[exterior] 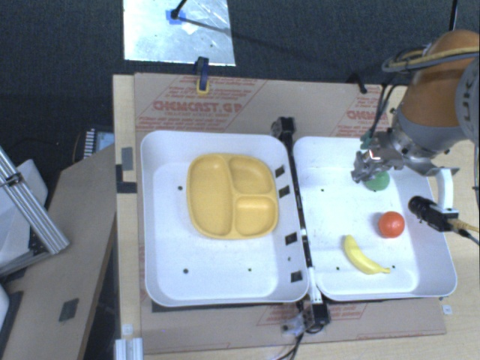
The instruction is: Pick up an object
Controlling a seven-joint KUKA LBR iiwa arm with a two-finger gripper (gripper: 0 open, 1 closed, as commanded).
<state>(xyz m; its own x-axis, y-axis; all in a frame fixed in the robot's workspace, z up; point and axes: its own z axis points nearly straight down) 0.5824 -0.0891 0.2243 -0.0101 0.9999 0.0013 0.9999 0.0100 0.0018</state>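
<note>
A grey robot arm [442, 88] with an orange band reaches in from the right over the right-hand white bin [330, 276]. Its pincer [367, 169] hangs at the bin's upper part, directly on top of a small green object [378, 181], which peeks out beneath it. Whether the pincer is spread or pressed together, I cannot tell; the metal head hides its tips.

Lower in the same bin lie an orange-red ball [391, 224] and, just below it, a yellow banana [364, 256], both well apart from the pincer.

Risks, as I judge them: the green object looks small and rounded, so it could squirt sideways out of a closing grip, or the tips might press into the bin floor and close on nothing.

The left bin [161, 276] holds a yellow divided plate [231, 196]. Both bins sit on brown printed cardboard [225, 103] laid over the desk. Dark carpet [60, 51] lies beyond, with a shiny metal sheet [180, 21] at the top.
</note>
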